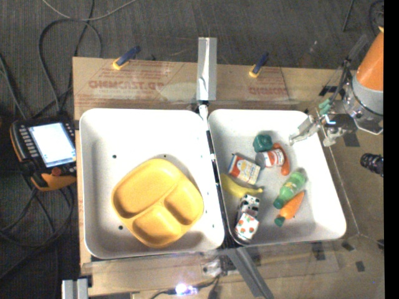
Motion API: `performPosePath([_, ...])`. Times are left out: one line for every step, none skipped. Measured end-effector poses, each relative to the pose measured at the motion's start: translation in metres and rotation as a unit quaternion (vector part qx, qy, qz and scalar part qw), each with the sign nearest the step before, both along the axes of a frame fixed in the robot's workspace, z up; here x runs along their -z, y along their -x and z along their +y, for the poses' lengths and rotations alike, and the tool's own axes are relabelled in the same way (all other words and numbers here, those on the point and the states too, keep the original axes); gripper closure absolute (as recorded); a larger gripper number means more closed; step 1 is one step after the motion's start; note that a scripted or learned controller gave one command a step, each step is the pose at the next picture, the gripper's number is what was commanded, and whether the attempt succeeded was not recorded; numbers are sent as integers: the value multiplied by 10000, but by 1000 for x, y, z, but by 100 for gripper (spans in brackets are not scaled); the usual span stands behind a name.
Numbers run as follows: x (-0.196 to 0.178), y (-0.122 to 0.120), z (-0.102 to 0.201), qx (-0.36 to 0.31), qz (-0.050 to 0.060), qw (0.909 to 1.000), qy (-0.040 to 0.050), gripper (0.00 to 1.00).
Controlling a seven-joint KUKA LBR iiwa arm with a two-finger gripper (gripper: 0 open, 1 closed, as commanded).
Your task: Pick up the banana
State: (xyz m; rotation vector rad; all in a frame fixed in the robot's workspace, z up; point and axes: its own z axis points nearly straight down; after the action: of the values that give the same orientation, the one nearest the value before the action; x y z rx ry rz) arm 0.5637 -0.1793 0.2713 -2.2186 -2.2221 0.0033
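The banana (235, 187) is yellow and lies in the right bin (324, 223) near its left wall. Its upper end is tucked under a small red and white carton (244, 169). My gripper (311, 136) hangs over the bin's upper right corner, well to the right of the banana and above it in the view. It is open, with nothing between its fingers.
Around the banana lie a teal item (263, 142), a red and white can (275, 157), a green bottle (291, 186), a carrot (290, 208), a cow-print carton (250, 202) and a strawberry carton (247, 225). A yellow divided plate (158, 202) sits in the left bin (100, 129).
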Motion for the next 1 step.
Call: performPosePath([108,30,69,838,13,9965,-3,0])
